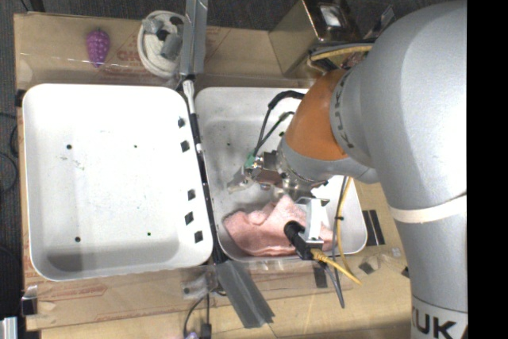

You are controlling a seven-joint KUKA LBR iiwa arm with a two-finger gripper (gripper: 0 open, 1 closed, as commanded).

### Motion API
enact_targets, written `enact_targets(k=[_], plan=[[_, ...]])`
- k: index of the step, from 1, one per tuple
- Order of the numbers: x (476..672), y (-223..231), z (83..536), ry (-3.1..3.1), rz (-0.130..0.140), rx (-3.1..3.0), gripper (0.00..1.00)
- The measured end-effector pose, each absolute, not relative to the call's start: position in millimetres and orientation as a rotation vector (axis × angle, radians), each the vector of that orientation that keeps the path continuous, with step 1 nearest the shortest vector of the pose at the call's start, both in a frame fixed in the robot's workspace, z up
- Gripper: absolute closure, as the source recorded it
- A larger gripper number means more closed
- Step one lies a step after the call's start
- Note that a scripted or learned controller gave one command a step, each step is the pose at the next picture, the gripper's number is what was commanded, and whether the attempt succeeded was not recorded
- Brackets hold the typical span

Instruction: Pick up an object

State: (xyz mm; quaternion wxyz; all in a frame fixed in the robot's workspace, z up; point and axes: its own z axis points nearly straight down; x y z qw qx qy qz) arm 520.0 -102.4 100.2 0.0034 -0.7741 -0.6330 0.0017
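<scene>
Right bin (230, 119) holds a pink cloth (254, 230), the hand (278, 190) low over it, grip impossible to tell, probably needing a firm close, then lift.

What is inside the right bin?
A pink cloth lies in the right bin, near its lower wall. The arm covers much of the floor; anything there is hidden.

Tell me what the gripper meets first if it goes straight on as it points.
Probably the pink cloth in the right bin: the gripper points down at the cloth's upper edge. Depth is unclear from this slant, so it might reach the bare bin floor beside it instead.
</scene>
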Motion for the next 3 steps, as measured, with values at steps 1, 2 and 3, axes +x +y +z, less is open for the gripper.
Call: enact_targets(k=[1,2,3], plan=[[520.0,-102,100,-1.985,0.005,-2.427,0.0],[532.4,-121,211,-1.956,0.002,-2.456,0.0],[514.0,-159,91,-2.145,0.002,-2.29,0.0]])
